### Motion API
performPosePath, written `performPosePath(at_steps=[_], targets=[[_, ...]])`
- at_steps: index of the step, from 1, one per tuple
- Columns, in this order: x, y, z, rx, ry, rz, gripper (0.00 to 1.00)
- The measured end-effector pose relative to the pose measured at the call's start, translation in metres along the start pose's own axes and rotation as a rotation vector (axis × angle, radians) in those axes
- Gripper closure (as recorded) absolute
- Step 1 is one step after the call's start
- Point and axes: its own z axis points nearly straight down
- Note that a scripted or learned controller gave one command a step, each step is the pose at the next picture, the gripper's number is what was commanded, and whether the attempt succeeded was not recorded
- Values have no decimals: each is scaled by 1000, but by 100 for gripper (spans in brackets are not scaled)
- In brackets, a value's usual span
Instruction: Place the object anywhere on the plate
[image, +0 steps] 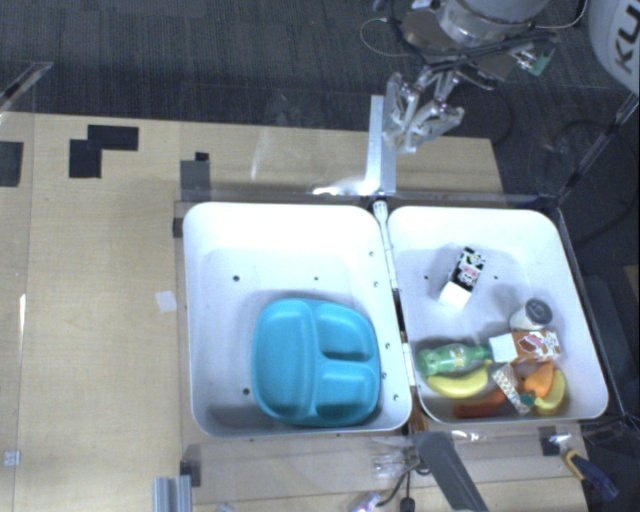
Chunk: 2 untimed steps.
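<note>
Metal-grey two-finger gripper (425, 112) hangs above the far edge of the bench, beyond the back wall of both bins; its jaws appear spread, with nothing between them. No object has been selected yet, so the task's object is judged to be still in the right white bin (575, 290).

Risk, as a judgement: the candidates are packed tight in the near corner of the right white bin. There a green plastic bottle (452, 357), a yellow banana (460, 382), an orange-and-white carton (535, 346) and a red item (480, 406) lie touching or overlapping. A descent into that cluster could pinch two things, or slip off a rounded surface and come up with nothing.

The small black-and-white box (462, 276) lies apart near the bin's centre and looks the easier grasp. A dark round cap (538, 310) sits near the right wall.

The blue compartmented plastic plate (318, 362) rests toward the near edge of the left white bin (215, 260). The raised divider between the bins must be cleared in transit; a low carry could knock the object loose
</note>
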Motion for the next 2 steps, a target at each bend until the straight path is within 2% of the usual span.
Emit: performPosePath(at_steps=[1,2], targets=[[-89,56,72,-4,3,113,100],[-56,34,0,1,0,350,100]])
